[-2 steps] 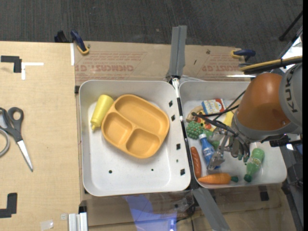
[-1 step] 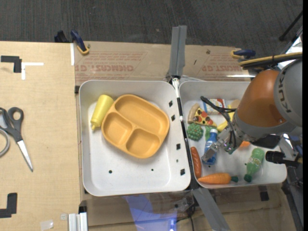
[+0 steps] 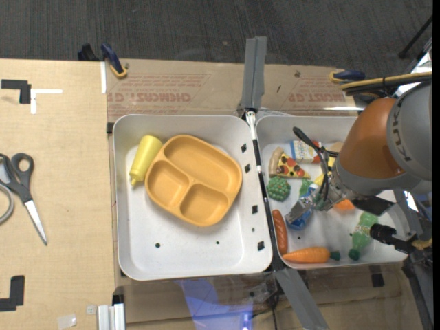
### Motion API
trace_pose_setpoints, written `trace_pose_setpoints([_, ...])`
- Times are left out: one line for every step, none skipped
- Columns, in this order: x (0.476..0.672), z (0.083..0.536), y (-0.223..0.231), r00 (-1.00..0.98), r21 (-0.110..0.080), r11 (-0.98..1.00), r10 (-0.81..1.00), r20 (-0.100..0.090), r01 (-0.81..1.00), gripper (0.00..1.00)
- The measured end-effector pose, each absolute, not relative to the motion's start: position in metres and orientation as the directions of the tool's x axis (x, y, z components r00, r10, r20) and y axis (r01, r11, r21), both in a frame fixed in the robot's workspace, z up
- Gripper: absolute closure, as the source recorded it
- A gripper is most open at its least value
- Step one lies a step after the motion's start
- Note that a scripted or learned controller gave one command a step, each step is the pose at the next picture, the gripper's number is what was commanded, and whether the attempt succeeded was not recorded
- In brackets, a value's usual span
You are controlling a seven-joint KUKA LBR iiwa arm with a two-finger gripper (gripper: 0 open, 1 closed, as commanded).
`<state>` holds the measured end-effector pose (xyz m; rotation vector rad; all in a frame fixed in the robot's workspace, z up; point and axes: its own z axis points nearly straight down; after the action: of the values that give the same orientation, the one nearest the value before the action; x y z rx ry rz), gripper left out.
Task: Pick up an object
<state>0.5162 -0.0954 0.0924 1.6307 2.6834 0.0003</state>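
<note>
Holding one orange tray [image 3: 193, 181], one yellow bottle [image 3: 144, 158]

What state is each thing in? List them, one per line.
Orange divided plate: right way up, compartments bare, in the left bin.
Yellow bottle: lying down, against the plate's edge.
Carrot: lying flat in the right bin.
Scissors: closed, on the bench.
Claw: low among the toys.

Left bin [image 3: 130, 253]: you see an orange divided tray [image 3: 193, 179] with a yellow bottle [image 3: 143, 159] touching its left edge.
Right bin [image 3: 323, 264]: you see a pizza slice toy [image 3: 287, 164], a green studded ball [image 3: 278, 188], a sausage [image 3: 280, 230] and a carrot [image 3: 306, 255].
Gripper [image 3: 311, 201]: low among the right bin's clutter.
Table [image 3: 55, 184]: scissors [image 3: 25, 192] lie at your left.
</note>
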Motion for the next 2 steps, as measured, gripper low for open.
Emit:
trace_pose_setpoints([0.516,0.101,-0.096,-0.462,-0.001,0.462,0.887,-0.002,0.887,1.0])
trace_pose_setpoints([0.522,0.191,-0.035,-0.383,-0.001,0.383,0.924,-0.001,0.924,1.0])
